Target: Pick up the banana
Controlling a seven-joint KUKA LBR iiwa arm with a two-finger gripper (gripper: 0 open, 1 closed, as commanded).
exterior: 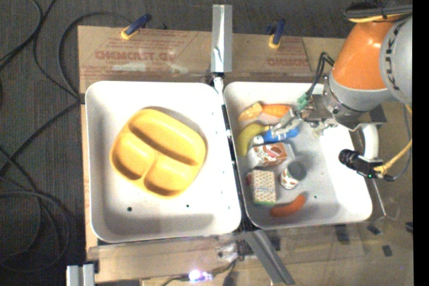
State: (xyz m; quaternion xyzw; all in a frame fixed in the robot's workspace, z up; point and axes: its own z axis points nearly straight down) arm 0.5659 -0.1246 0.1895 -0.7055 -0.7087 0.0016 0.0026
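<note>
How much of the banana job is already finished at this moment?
Done: the gripper has reached the right bin and sits beside the banana. In hand: nothing; the banana lies on the bin floor among other items. Left: grasp it and lift it.

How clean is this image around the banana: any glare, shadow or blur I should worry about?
Camera view: even, bright light; the white right bin looks slightly washed out, without hard glare. The banana is sharp enough to outline, though small items crowd beside it. The gripper and the arm cast soft shadow on the bin floor. The yellow divided tray throws a dark shadow along its upper edge. The fingers are too small to resolve.
</note>
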